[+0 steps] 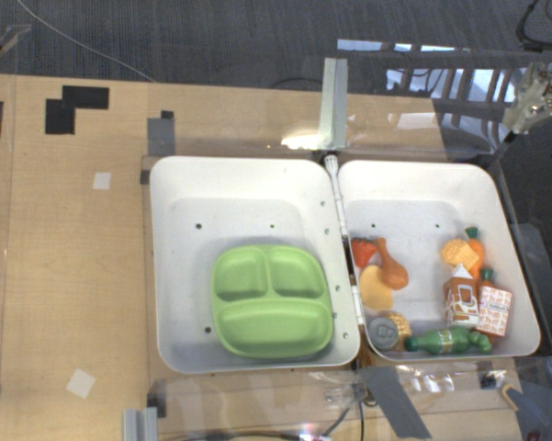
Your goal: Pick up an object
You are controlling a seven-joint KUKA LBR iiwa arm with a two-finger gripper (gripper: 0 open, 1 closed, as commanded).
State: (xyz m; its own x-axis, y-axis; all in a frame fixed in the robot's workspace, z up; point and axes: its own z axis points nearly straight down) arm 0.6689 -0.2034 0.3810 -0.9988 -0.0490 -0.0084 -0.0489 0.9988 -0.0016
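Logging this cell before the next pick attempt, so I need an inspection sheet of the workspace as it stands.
Surface: wooden bench bearing two white bins, black marks at its far left.
Job's things: right bin holds toy food along its near side, including a green bottle, a can and small cartons.
Clutter: green divided plate in left bin.
Gripper: nothing seen.
Cables: thin wire on floor, far left.
Surroundings: dark carpet.
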